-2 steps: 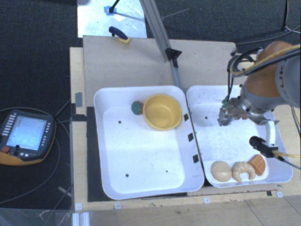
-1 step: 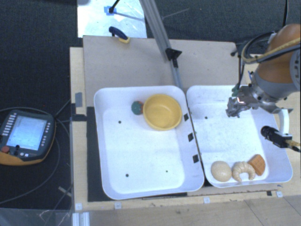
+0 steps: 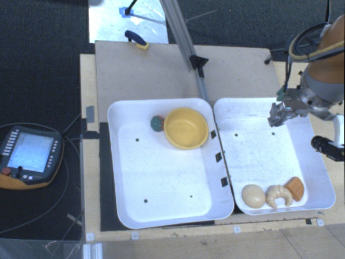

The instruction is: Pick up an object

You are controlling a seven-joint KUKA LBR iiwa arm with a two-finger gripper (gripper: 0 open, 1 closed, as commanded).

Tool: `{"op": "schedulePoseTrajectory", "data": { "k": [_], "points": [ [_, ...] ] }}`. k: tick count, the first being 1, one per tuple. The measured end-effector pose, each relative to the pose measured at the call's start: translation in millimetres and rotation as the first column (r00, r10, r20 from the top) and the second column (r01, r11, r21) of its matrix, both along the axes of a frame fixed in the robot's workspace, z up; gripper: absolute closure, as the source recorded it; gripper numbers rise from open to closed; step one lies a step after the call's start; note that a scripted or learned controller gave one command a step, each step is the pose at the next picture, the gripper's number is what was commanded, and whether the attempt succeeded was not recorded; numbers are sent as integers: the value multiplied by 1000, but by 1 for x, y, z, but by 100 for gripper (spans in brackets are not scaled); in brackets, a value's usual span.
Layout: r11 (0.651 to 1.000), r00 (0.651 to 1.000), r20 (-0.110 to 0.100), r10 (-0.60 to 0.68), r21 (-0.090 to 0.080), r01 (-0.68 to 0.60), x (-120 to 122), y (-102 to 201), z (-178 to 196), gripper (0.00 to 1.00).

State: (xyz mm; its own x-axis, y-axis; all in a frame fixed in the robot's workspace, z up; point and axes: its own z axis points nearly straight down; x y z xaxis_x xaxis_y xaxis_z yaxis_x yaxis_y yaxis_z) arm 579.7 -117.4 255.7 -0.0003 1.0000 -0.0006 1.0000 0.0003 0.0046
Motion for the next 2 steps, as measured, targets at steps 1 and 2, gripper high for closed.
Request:
{"op": "schedulePoseTrajectory", "data": {
  "k": [1, 2],
  "points": [
    [1000, 1000, -4, 4, 2, -4, -7, 53, 1, 100],
    [1000, 1000, -4, 6, 2, -6, 2, 114, -5, 100]
  ]
}}
